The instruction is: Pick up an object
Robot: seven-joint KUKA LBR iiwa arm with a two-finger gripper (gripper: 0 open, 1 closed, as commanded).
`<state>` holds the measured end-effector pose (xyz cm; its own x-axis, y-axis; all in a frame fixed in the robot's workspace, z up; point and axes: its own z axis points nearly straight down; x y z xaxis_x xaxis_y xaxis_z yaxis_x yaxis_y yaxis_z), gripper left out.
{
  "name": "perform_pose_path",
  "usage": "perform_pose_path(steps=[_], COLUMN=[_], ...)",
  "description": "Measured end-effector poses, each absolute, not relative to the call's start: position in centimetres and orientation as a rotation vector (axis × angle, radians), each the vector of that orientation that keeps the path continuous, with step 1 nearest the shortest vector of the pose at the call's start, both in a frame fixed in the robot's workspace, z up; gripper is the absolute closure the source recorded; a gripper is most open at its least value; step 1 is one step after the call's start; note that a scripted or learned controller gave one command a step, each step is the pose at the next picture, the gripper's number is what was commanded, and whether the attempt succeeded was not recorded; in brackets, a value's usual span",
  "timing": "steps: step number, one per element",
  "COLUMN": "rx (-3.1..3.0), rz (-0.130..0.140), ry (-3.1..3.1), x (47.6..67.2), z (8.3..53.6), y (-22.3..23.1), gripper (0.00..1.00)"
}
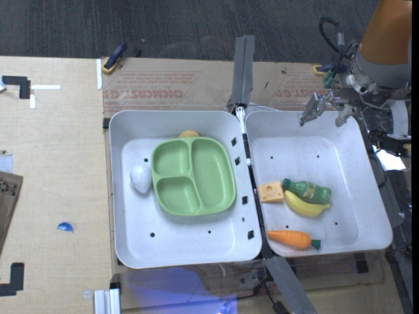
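Below — curved banana (306,205), wedge-shaped cheese (270,192)

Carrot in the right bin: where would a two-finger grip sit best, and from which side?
Probably straight down on the carrot, fingers across its thick orange middle, closing across its width. It lies flat, lengthwise left-right, green tip right, apart from the banana. The right bin front wall sits close, so side approaches look cramped.

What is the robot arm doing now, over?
Gripper up over right bin's far edge, jaws open, nothing held. Banana, green bottle, cheese, carrot lying in right bin. Nothing in the way.
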<state>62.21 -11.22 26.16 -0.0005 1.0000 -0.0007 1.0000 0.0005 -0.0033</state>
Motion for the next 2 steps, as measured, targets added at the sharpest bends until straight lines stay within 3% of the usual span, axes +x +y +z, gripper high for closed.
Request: perform_pose_path(steps=[1,2], rx=[-2.131,-1.757], rz=[0.003,-0.008], ry=[-2.305,-2.611], x=[58.9,54.3], z=[11.3,9.6], y=[-10.0,-12.0], gripper=[0.0,0.0])
